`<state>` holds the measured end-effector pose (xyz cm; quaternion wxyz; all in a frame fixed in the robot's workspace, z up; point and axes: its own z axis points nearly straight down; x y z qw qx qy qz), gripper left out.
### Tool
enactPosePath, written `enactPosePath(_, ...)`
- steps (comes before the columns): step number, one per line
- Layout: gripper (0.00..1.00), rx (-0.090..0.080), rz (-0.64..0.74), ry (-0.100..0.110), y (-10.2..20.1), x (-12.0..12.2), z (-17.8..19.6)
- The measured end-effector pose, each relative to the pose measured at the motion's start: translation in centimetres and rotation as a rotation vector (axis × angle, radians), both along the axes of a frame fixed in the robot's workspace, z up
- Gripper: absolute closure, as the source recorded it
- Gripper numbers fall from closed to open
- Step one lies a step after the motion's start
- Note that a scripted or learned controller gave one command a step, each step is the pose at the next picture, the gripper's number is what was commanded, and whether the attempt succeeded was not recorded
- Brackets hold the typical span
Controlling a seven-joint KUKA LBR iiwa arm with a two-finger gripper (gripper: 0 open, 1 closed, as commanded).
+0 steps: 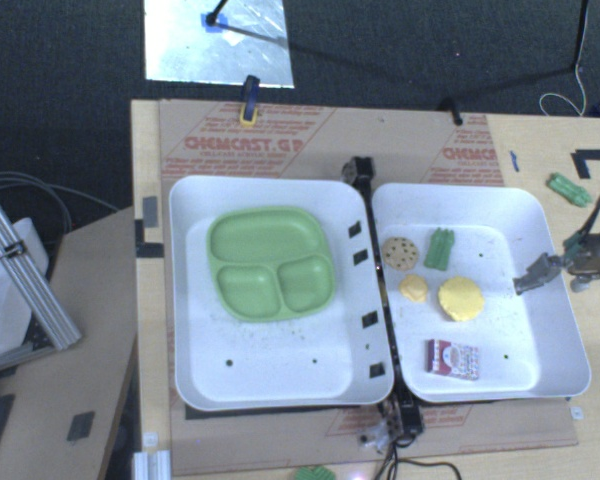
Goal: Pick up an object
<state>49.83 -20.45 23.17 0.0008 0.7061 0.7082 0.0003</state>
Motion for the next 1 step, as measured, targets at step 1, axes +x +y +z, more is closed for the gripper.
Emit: enactPosePath(1,0.00,0.007,0.008,0.008,8.64,-1.25,-8.51)
